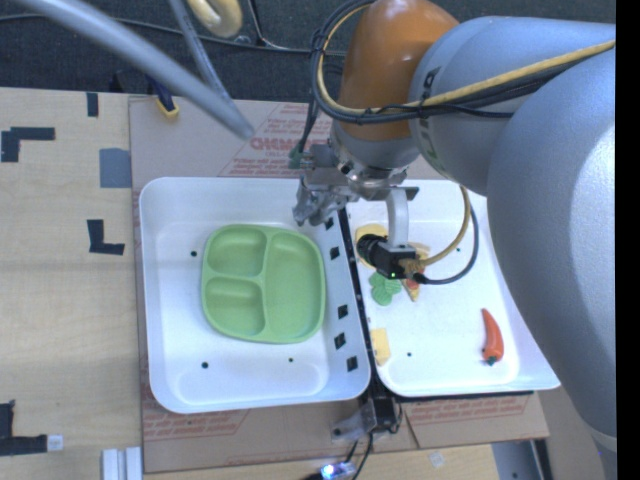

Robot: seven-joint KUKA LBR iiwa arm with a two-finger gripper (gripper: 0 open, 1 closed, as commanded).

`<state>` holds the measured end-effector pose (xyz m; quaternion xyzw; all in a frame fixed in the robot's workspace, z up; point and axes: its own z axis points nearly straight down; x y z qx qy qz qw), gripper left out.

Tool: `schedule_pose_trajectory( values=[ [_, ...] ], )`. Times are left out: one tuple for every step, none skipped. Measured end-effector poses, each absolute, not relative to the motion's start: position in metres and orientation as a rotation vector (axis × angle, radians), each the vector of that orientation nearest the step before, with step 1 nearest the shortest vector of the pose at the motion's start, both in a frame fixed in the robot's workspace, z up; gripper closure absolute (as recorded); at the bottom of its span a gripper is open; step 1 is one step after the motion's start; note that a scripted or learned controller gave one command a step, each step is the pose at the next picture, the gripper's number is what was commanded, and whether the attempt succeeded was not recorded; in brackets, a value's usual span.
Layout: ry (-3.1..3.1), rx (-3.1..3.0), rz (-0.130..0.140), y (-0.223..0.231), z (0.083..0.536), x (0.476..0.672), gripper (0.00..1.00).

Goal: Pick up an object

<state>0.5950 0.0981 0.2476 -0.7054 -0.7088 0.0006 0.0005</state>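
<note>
Step in hand: approach. No object is secured. The gripper [316, 211] hangs just past the green plate's [264, 283] upper right corner, as the view shows it, above the seam where the left bin [160, 268] meets the right bin [470, 373]. Nothing is visible in its grasp. Whether the gripper is open or closed cannot be determined, because the wrist housing hides it from this angle.

Candidate objects are located as follows. The plate lies flat in the left bin, immediately below and left of the gripper. A small green piece [382, 289] lies just right of the plate, across the seam. A yellow block [380, 345] lies right of the plate's lower corner, close against the seam. A red pepper [491, 336] lies well to the right of the plate, near the outer wall of the right bin.

Next move, as a judgement: select one target before descending. The plate is nearest but broad and flat, so only a pinch on its raised rim is likely to hold. The small pieces right of the plate call for a sideways shift across the seam first. In either case, keep the descent off the two bin walls at the seam.
</note>
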Motion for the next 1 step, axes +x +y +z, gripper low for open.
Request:
schedule_pose_trajectory(
  values=[
    [-2.224,-2.218,0.003,0.0961,0.2479,0.5948,0.0]
  ],
)
